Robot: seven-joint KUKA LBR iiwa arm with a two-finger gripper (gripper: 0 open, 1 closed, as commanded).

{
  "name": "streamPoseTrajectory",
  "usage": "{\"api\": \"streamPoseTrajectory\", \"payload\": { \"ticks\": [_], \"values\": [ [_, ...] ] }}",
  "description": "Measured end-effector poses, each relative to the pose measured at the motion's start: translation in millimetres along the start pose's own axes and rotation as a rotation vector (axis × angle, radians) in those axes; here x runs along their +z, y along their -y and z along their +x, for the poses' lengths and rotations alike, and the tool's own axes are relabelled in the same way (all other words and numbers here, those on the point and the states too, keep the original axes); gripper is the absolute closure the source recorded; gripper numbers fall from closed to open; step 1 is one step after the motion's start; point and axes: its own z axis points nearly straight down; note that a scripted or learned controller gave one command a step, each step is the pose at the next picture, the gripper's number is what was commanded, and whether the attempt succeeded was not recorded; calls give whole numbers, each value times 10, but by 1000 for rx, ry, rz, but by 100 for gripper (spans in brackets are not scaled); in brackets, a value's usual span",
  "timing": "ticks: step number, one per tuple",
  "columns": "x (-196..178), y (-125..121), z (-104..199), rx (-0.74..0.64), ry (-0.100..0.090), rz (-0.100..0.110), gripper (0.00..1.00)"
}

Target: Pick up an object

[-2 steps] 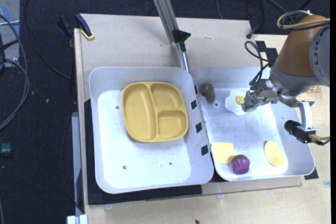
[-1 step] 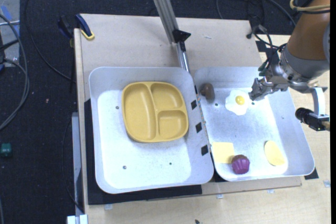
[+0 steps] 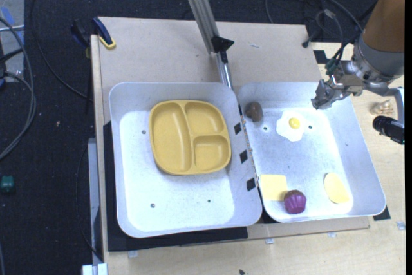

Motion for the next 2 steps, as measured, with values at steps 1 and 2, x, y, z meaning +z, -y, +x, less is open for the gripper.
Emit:
{"api": "streamPoseTrajectory", "payload": {
  "ticks": [1, 2],
  "values": [
    [169, 40, 555, -3, -3, 8, 100],
    [114, 122, 1087, -4, -3, 8, 100]
  ]
}}
